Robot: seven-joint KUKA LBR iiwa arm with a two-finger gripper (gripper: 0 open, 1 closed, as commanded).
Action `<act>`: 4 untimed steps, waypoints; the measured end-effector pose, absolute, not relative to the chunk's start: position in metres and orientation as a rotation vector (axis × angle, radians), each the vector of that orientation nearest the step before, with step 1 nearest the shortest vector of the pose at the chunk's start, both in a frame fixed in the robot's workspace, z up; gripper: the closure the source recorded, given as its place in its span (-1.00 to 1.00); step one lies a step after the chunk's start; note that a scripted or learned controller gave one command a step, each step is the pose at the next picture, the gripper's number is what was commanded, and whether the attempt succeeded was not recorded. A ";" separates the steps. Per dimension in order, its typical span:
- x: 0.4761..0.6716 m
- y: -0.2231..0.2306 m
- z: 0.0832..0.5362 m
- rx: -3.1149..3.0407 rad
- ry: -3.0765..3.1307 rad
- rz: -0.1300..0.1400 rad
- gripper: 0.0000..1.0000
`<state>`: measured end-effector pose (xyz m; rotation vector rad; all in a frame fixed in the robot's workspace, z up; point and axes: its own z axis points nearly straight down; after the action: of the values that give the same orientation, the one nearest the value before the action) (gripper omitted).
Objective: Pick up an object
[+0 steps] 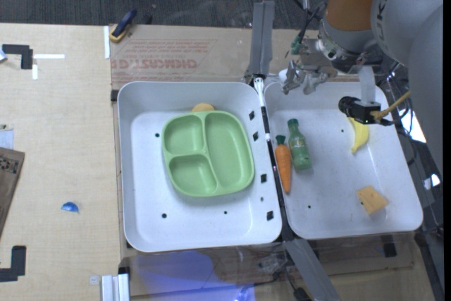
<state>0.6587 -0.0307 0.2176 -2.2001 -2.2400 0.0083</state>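
My gripper [301, 83] hangs over the far left corner of the right bin [338, 222], its two metal fingers spread apart with nothing between them. Below it, along the bin's left side, a green bottle [299, 145] lies next to an orange carrot [283, 163]. A yellow banana [360, 137] rests at the right of the bin, beside a black part of the arm's cabling. A tan bread-like piece [371, 199] sits near the bin's front right corner.
The left bin [141, 222] holds a green divided plate [208, 152], with a small yellow object [203, 108] peeking out behind it. A grey divider post [261, 39] stands between the bins at the back. Cardboard lies behind the left bin.
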 end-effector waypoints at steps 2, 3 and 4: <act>0.521 -0.049 0.203 -2.214 -2.222 0.008 1.00; 0.575 -0.085 0.245 -2.132 -2.305 0.006 1.00; 0.577 -0.015 0.223 -2.154 -2.282 0.008 1.00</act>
<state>0.5766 -0.0146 0.2227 -2.1545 -2.2822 0.0084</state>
